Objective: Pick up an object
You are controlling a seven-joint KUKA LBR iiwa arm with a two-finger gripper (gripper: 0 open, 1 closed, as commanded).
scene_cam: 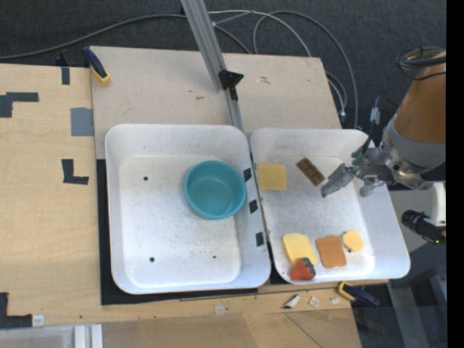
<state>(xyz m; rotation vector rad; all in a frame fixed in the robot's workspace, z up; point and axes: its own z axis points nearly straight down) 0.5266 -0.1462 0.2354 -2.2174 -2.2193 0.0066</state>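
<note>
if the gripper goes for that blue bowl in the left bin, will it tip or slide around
The blue bowl sits upright and looks wide and low, so it probably won't tip easily. Its smooth, rounded wall may slip between two fingers unless they pinch the rim. It stands alone on the left bin's smooth floor, so a push would likely slide it.

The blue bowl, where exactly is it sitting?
The blue bowl sits in the left white bin, toward that bin's right side, just across the divide from the yellow square in the right bin.
</note>
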